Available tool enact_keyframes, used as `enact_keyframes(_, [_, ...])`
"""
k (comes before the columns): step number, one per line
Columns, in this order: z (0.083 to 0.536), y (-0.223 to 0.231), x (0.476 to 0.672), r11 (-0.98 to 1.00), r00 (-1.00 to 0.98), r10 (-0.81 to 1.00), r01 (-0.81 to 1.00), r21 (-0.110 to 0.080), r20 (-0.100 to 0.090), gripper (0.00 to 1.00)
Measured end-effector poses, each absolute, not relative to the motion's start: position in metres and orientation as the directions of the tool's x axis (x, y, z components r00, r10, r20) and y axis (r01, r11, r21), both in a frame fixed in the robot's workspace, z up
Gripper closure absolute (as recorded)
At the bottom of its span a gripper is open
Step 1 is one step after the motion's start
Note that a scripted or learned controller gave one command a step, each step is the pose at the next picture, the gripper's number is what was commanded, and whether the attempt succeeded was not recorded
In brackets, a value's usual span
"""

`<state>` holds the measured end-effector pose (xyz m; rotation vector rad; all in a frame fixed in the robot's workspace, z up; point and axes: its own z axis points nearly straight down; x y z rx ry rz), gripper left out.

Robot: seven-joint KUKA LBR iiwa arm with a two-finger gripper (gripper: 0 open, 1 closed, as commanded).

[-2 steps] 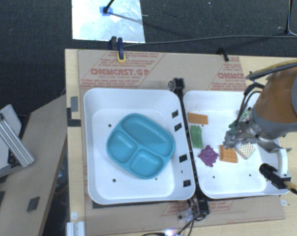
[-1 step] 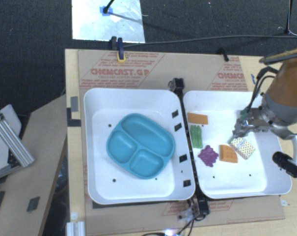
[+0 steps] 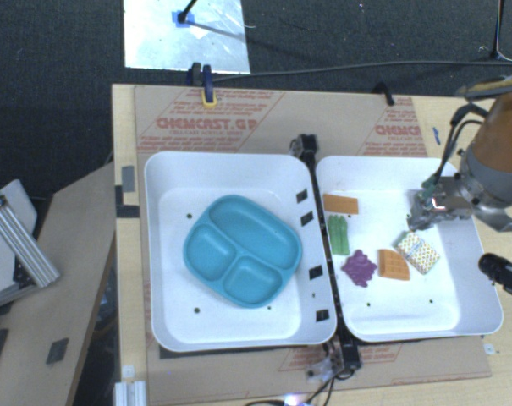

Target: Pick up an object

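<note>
Camera view, counter (image 3: 264, 112): a tan board with red lettering, bearing two shallow white bins side by side.
Camera view, left bin (image 3: 167, 227): holds one thing, a blue plate (image 3: 241, 249) with three compartments, lying flat near the middle of the bin floor.
Camera view, right bin (image 3: 467, 303): holds five small things, all in its left and middle part.
Orange wafer, far (image 3: 340, 204): a flat orange rectangle near the far left corner of the right bin.
Green piece (image 3: 338, 233): long and narrow, just nearer than the far orange wafer, close to the bin's left wall.
Purple piece (image 3: 359, 267): a lumpy purple shape, nearer than the green piece and just left of the second orange wafer.
Orange wafer, near (image 3: 393, 265): a small orange square between the purple piece and the checkered block, touching or almost touching the block.
Checkered block (image 3: 418, 252): pale with a fine pattern, tilted, furthest right of the five things.
Arm (image 3: 497, 155): enters from the right edge, grey with an orange band, over the right side of the right bin.
Tool (image 3: 426, 212): low over the right bin, just beyond the checkered block; whether it touches the block cannot be told.
Tool state: cannot tell from this view.
Clamp (image 3: 206, 85): blue and yellow, on the far edge of the counter.
</note>
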<state>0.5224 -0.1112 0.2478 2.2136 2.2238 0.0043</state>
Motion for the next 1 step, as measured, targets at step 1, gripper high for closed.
enact_keyframes(1, [0.2369,-0.0509,0.5199,0.010,-0.010,1.000,1.000,0.001,0.002,1.00])
